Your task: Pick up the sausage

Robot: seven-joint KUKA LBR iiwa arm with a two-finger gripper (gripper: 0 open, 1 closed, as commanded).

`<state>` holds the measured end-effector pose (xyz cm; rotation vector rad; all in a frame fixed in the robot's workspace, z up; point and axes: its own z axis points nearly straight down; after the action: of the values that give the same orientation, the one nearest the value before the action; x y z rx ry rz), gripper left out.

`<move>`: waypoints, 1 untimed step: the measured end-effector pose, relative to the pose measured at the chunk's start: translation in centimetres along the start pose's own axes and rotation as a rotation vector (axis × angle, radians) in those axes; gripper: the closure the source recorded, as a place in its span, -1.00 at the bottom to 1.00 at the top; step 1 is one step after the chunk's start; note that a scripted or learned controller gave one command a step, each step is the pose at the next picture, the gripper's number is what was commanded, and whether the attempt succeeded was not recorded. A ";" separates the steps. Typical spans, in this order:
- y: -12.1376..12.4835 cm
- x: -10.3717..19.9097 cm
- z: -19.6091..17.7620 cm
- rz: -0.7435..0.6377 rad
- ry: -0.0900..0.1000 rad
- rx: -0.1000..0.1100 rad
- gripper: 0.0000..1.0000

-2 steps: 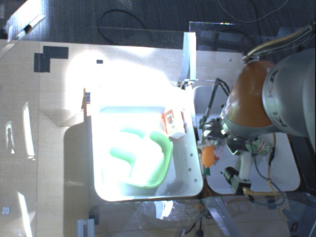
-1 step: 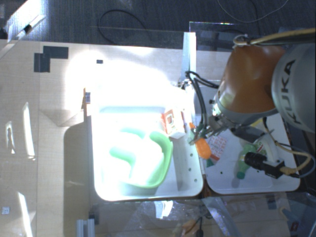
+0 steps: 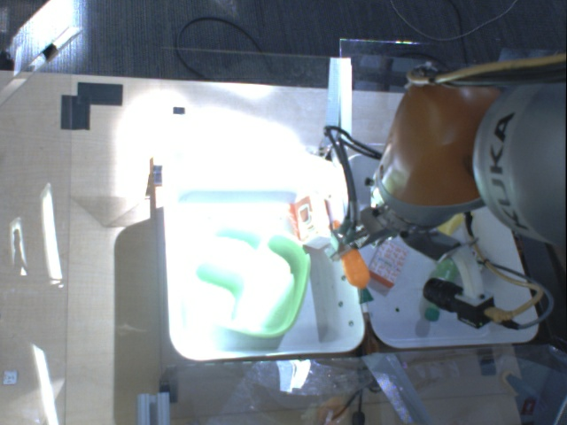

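Note:
A small orange, rounded piece (image 3: 356, 269), which looks like the sausage, shows at the divider between the two bins. It sits right under my gripper (image 3: 344, 244) and touches its lower end. The wrist hides whether the piece is gripped or just lies beneath. The grey arm with its orange band (image 3: 434, 149) reaches in from the right and covers much of the right bin.
The left bin (image 3: 341, 326) holds a light green bowl-shaped thing (image 3: 266, 282) and a small orange-and-white carton (image 3: 306, 218) near its right wall. In the right bin (image 3: 399, 330) lie a white-and-red packet (image 3: 388, 264) and a green bottle (image 3: 443, 277).

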<state>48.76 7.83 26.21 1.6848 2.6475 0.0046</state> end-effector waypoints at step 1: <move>0.6 -5.0 -7.6 0.163 -0.001 -0.002 1.00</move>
<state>51.36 3.55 33.78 1.8935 2.5007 0.0063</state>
